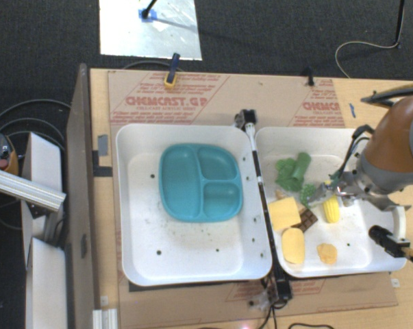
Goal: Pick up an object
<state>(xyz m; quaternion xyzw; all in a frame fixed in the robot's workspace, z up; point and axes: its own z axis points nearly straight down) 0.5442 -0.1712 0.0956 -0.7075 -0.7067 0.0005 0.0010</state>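
Note:
The right bin (pixel 360 262) holds several toy food pieces. A green leafy piece (pixel 292 171) lies at its back left. In front of it are a pale yellow block (pixel 283 213), a small brown piece (pixel 307 218) and a yellow oval piece (pixel 293 245). A small orange-yellow piece (pixel 327 253) sits near the front wall. A yellow corn-like piece (pixel 331 211) lies in the middle. My gripper (pixel 333 189) hangs low in this bin, just behind and above the corn-like piece, beside a small green piece (pixel 307 195). I see nothing clearly held.
The left bin (pixel 141 252) bears a teal divided plate (pixel 199 182). The arm's orange band (pixel 396 134) and grey wrist stand over the right bin's right side. A black part (pixel 388 240) juts over the right bin's front right corner. Cables lie on the dark floor behind.

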